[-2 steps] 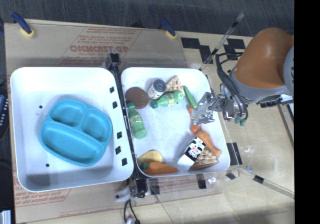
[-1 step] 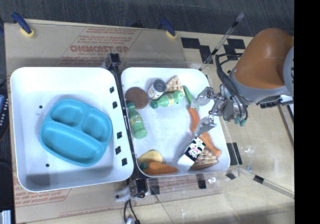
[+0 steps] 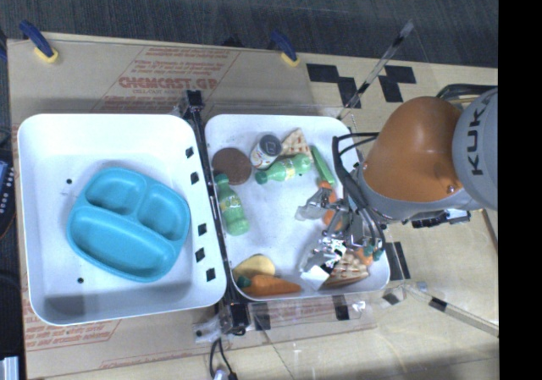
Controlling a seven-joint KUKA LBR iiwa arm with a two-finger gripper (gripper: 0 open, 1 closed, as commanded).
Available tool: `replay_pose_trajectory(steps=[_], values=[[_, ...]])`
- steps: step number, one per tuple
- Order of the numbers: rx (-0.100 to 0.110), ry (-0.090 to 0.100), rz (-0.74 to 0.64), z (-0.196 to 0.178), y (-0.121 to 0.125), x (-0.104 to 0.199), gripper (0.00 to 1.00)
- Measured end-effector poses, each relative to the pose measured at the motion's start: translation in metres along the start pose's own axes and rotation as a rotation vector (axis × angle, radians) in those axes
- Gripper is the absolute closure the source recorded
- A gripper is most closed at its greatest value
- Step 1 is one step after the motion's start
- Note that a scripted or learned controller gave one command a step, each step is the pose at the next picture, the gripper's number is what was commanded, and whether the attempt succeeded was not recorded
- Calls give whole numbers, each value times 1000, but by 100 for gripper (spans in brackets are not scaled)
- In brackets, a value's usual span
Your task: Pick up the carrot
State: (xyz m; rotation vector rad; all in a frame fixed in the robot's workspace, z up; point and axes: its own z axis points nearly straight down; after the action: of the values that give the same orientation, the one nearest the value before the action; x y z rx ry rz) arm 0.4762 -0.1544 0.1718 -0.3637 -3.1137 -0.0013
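An orange carrot [image 3: 273, 287] lies flat along the front wall of the right bin [image 3: 254, 129], beside a yellow rounded piece [image 3: 254, 266]. My gripper [image 3: 332, 241] hangs low over the bin's right side, up and to the right of that carrot and apart from it. Its metal tip sits above a pizza slice [image 3: 347, 269]. A green stalk [image 3: 323, 165] with an orange bit [image 3: 329, 202] below it runs under the wrist, partly hidden. The orange wrist band [image 3: 415, 150] covers the bin's right rim.
The right bin also holds two green bottles [image 3: 284, 171] [image 3: 230, 209], a brown disc [image 3: 231, 165], a grey round can [image 3: 269, 146] and a second pizza slice [image 3: 294, 143]. In the left bin [image 3: 34, 201] lies a blue divided plate [image 3: 127, 222].
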Motion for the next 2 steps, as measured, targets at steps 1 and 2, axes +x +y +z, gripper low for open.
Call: replay_pose_trajectory(steps=[1,2], values=[[3,-9,177,53,-37,-63,0],[6,-19,-23,75,-25,-97,0]])
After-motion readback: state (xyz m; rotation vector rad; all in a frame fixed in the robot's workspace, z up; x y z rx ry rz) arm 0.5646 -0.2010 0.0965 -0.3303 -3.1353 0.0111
